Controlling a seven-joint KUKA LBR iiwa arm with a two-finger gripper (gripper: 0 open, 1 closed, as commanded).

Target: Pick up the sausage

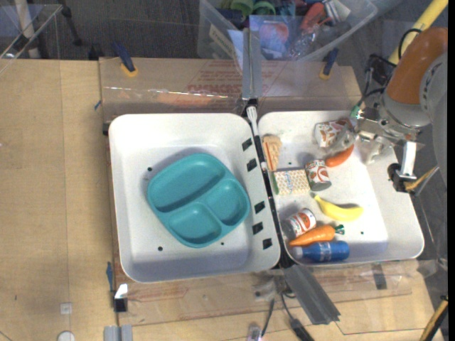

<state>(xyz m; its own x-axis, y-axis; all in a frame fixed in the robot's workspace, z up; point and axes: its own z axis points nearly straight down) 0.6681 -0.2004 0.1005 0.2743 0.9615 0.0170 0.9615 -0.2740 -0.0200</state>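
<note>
Task not yet done, by your view: the tan, rod-shaped plastic sausage (271, 151) lies in the right white bin (398, 222), hard against the divider at its far left. The robot's hand (377, 144) hangs over the bin's far right side, well apart from it. Grip state: cannot tell. Nearby: glossy yellow toy banana (339, 208), smooth orange carrot (313, 234).

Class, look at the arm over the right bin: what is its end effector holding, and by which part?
Nothing: the end effector has no object in it, and the sausage lies apart.
</note>
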